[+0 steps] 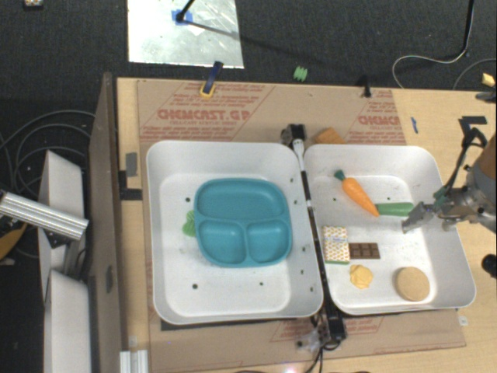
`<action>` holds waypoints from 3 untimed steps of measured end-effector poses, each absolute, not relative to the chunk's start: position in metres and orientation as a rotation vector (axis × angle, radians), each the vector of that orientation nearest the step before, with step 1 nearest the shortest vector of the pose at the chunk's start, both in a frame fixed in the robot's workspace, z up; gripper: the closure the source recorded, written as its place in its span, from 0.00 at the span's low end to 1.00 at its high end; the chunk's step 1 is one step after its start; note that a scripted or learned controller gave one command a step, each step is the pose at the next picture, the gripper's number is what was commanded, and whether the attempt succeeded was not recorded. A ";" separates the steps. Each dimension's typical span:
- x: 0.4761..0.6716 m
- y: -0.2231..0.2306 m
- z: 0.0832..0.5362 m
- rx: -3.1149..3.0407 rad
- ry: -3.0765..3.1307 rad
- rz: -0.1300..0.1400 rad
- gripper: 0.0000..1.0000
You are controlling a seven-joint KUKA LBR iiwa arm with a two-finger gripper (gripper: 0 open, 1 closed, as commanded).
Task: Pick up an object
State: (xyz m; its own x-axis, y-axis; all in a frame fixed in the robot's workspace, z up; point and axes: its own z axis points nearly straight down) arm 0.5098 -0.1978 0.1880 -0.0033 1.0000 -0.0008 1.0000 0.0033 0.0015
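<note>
Hovering hand (413, 217) at green stick (394, 207), finger state unclear | risk: you nudge carrot (358, 193), grasp slips

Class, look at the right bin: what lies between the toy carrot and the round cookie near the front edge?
In the camera view, only bare white bin floor lies between the carrot and the cookie.

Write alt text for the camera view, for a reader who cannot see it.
The robot's hand reaches in from the right over the right bin, beside a green stick and a toy carrot. Nearer the front lie a patterned card, chocolate piece, yellow lump and round cookie. The left bin holds a blue divided plate.
</note>
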 end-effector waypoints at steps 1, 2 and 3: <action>0.502 -0.153 0.083 2.214 2.223 0.009 0.00; 0.594 -0.170 0.089 2.204 2.221 0.012 0.00; 0.594 -0.168 0.102 2.202 2.222 0.019 1.00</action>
State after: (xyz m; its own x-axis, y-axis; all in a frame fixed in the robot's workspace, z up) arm 0.5936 -0.1683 0.1015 -0.0087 1.0000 -0.0007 0.9998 0.0087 0.0179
